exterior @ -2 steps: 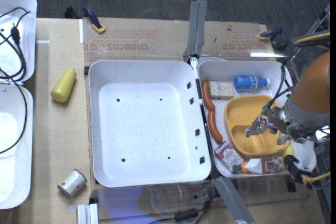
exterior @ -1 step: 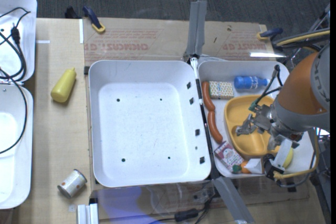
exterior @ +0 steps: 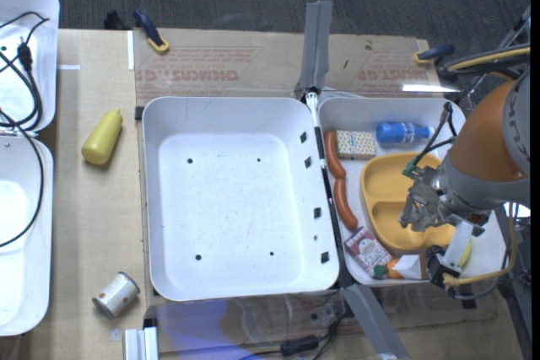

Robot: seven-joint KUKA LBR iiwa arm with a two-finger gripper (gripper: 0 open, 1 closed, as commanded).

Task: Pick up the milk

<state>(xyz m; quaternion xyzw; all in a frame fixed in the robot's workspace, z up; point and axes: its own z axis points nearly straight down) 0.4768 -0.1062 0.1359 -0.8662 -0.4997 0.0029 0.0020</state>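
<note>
I see two bins [exterior: 160, 206] side by side; sausages [exterior: 336, 156] along right bin's left wall, bottle [exterior: 403, 131] at its far edge.

Arm [exterior: 494, 156] covers the right bin's [exterior: 337, 110] right side and part of the yellow tray [exterior: 380, 181]. Gripper [exterior: 419, 211] fingers too dark and small to read (open or closed unclear). Small carton [exterior: 365, 247] by the bin's near wall: label unreadable. Orange bit [exterior: 381, 271] beside it too small to identify. White basins [exterior: 25, 156] cut off at left edge.
</note>
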